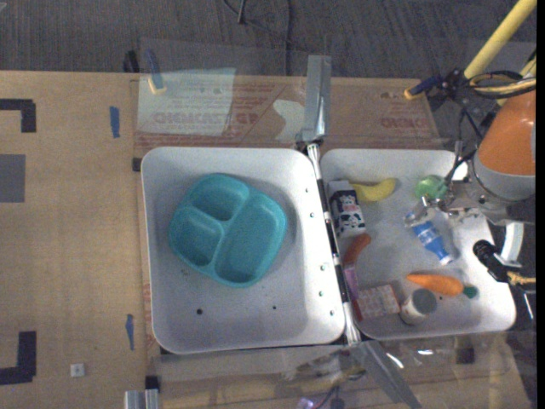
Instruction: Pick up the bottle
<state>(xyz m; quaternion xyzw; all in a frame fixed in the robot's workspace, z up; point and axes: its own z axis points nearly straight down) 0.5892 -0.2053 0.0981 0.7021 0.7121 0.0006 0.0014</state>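
Note:
The bottle (431, 239) is small and blue with a pale top end. It lies on its side in the right bin (498, 318), a little right of the bin's centre. My gripper (453, 204) hangs over that bin's upper right part, just above and to the right of the bottle's upper end. It is close to the bottle, but I cannot make out whether it touches it. The grey arm with its orange band (513, 135) comes in from the right edge.
Around the bottle lie a green object (431, 186), a banana (375, 191), a black-and-white carton (345, 211), a red sausage shape (357, 247), a carrot (436, 284), a small cup (416, 305) and a pink packet (377, 300). The left bin (162, 313) holds a teal divided plate (227, 228).

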